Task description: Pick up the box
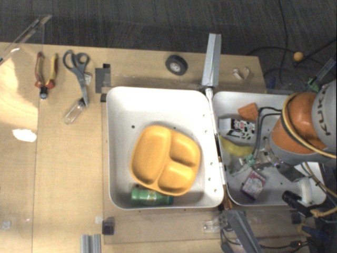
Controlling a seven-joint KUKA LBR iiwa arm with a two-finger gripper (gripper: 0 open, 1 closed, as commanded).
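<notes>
A small white box (238, 128) with dark print lies in the right bin (231, 100), near its left wall at the back. The grey arm with its orange band (301, 121) hangs over the right half of that bin. The gripper (251, 162) reaches down toward the bin's middle, just in front of the box and to its right, between a yellow item and a purple packet. The arm hides the bin's right side.
Also in the right bin are an orange piece (248, 110), a yellow item (235, 147) and a purple packet (253, 184). The left bin (121, 141) holds a yellow divided plate (165, 159) and a green can (149, 196). Scissors (79, 70), pliers (45, 73) and a tape roll (176, 64) lie on the bench.
</notes>
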